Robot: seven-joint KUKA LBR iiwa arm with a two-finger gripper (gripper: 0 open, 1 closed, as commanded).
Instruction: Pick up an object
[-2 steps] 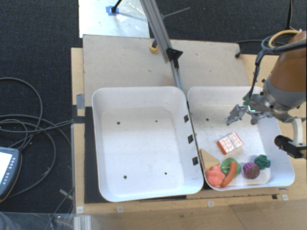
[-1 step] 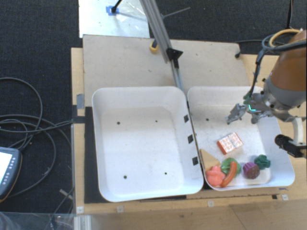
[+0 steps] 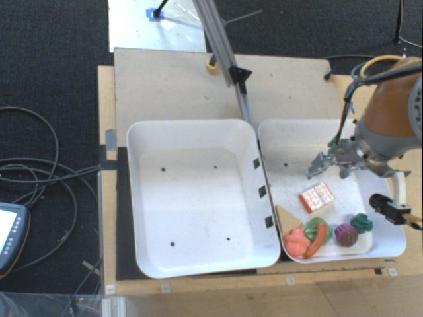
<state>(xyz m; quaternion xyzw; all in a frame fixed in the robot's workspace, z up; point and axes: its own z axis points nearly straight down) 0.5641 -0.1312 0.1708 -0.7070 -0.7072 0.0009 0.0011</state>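
In the right bin (image 3: 291, 144), several small toys lie near the front edge. An orange box with white squares (image 3: 316, 197) lies a little apart from them, toward the middle. Along the front sit a tan wedge (image 3: 285, 216), a pink-orange lump (image 3: 297, 242), a green piece (image 3: 318, 224), an orange-red sausage shape (image 3: 316, 240), a purple round toy (image 3: 346, 234) and a dark green broccoli (image 3: 361, 222). My gripper (image 3: 330, 167) hangs over the bin just behind the orange box. It is open, its grey fingers spread, and nothing sits between them.
The left bin (image 3: 192, 197) adjoins the right one along a shared rim with black clips (image 3: 262, 191). A grey slanted pole (image 3: 221, 38) rises behind the bins. A black fitting (image 3: 386, 207) sticks out of the arm above the right bin's right edge.
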